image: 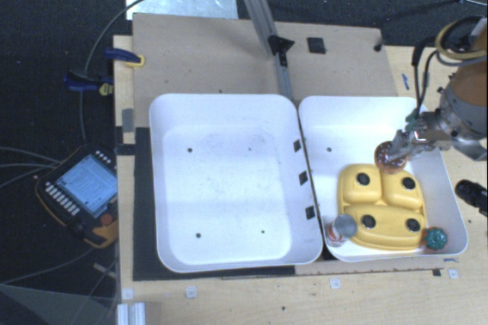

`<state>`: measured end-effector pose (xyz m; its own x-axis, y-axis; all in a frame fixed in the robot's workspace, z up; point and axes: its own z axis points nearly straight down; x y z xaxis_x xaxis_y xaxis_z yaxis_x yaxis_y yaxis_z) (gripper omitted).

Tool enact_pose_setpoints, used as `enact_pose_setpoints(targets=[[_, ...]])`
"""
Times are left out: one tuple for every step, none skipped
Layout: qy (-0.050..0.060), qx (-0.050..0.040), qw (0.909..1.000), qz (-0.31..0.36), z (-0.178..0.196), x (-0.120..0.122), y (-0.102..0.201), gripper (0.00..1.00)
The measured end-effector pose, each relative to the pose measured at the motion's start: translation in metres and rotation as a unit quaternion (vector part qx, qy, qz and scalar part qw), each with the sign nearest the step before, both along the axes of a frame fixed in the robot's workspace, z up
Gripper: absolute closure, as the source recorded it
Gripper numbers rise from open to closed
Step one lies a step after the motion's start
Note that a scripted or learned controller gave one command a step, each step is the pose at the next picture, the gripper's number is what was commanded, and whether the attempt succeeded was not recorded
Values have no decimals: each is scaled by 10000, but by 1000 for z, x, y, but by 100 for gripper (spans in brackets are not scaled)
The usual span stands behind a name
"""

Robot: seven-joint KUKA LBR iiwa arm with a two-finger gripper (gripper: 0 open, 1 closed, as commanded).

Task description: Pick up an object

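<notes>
A large yellow moulded block (381, 207), shaped like four joined lobes with a dark dot on each, lies in the right bin (335, 125), filling its near right part. Its long axis runs roughly left to right across the bin, tilted slightly so the right end sits nearer the front edge. The pincer (394, 154) is at the block's far edge, just above the two rear lobes, touching or almost touching them; whether it is wide or narrow cannot be told. A small reddish-brown round thing (390, 156) shows at its tip, and it is unclear whether that is a separate item. A small grey ball (345, 225) rests against the block's front left corner, and a small teal ball (435, 239) sits at its front right corner. The grey arm (465, 117) comes in from the right. The left bin (164, 186) lies beside it on the tan worktop (206, 56). A handheld controller with a lit screen (82, 190) lies on the dark floor to the left
</notes>
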<state>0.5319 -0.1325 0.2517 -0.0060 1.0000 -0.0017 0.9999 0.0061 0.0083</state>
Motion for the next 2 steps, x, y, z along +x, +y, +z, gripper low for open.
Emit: enact_pose_setpoints(targets=[[9, 1, 10000, -1, 50, 1, 0, 100], [20, 13, 10000, 21, 47, 19, 50, 100]])
